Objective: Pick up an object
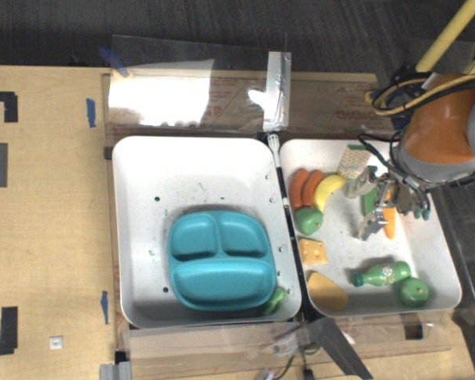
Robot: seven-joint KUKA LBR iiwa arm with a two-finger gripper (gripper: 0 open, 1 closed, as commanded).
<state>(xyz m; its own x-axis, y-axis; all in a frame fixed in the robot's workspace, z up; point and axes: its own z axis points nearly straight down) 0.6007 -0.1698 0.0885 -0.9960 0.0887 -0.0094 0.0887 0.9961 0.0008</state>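
Crowding the right bin's (447, 269) far wall: fingers (378, 204), toy food.

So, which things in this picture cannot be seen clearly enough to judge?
- The hand in the right bin: its metal parts blur together, so open or shut cannot be told.
- Orange piece by the hand: partly covered, so whether it is held is unclear.
- Small green thing in the left bin: mostly hidden under the blue tray.
- The arm: cut off by the right edge.
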